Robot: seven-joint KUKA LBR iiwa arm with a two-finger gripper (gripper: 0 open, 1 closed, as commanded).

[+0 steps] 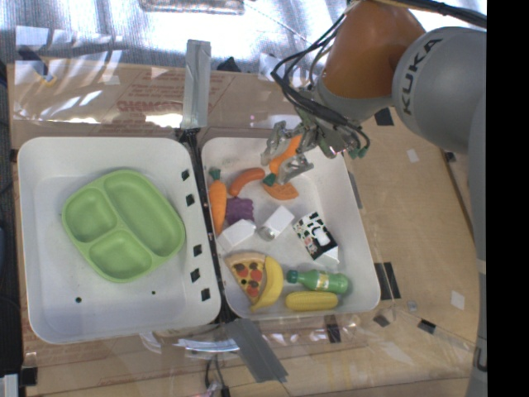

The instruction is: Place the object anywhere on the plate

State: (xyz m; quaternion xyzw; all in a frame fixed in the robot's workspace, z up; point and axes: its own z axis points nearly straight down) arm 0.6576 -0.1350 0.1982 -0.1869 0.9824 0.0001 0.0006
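Because the plate (122, 222) lay flat in the left bin (33, 222) with its three wells up, any well could receive the object. The arm (430, 73) reached in from the right, and its jaws (288, 157) hung over the far part of the right bin (359, 246). An orange piece (285, 153) appeared to sit between the jaws, clear of the toys below; the grip could not be confirmed. Its long axis ran from near-left to far-right, upper end toward the wrist. A carrot (217, 205), a pizza slice (247, 273) and a bottle (318, 282) lay loose in that bin, awaiting no action.
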